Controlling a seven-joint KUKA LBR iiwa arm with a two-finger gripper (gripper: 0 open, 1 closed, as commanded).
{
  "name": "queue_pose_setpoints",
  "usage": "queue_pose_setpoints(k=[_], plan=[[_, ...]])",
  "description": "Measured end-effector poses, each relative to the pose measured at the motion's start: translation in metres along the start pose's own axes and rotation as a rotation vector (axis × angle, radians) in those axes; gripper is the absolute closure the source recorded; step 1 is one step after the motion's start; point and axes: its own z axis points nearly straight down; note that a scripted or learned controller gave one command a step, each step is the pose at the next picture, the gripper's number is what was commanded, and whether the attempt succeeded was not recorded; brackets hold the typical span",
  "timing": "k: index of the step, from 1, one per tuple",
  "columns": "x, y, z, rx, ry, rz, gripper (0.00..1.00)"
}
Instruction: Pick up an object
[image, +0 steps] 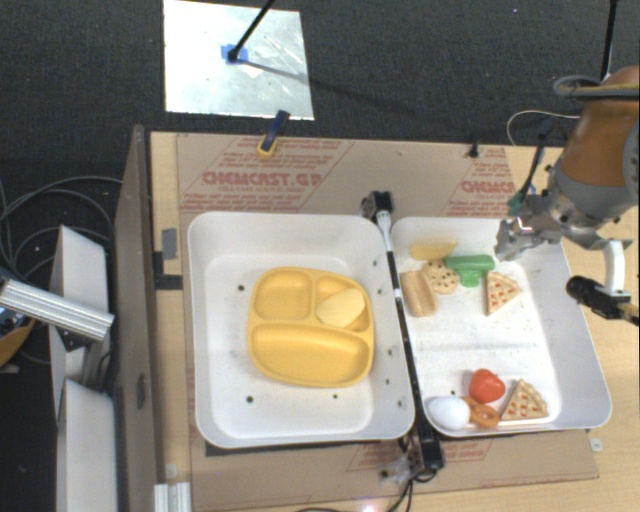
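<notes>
Two white bins sit side by side on my tabletop (300, 165), and my tool (515, 238) hangs over the far right part of the right bin (575, 345); I cannot tell from here how its tips are set, and nothing shows caught in it. The things I might lift are all in that bin: a green piece (470, 267) just to the left of and a little nearer than my tool, a pale yellow slice (432, 249) further left, a cookie (439, 277) beside a small bun (417, 294), and a pizza wedge (501, 293) just near of the green piece. Well apart, at the near edge, lie a white egg (448, 411), a tomato (487, 385) and a second pizza wedge (524, 402). The left bin (215, 340) carries a yellow divided plate (300, 345) with a pale oval piece (342, 307) in one compartment. I judge the green piece the closest target. To do this well, I should centre over it, come straight down clear of the pizza wedge and cookie, and close across its narrow width before lifting slowly.
</notes>
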Motion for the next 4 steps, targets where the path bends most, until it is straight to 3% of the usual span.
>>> queue_pose_setpoints(k=[1,2,3,4], plan=[[-0.001,0.001,0.005,0.003,0.0,-0.001,0.0],[-0.029,-0.001,0.103,0.009,0.0,0.001,0.0],[-0.028,0.002,0.086,0.0,-0.001,-0.002,1.0],[-0.055,-0.047,0.048,0.006,0.0,0.003,1.0]])
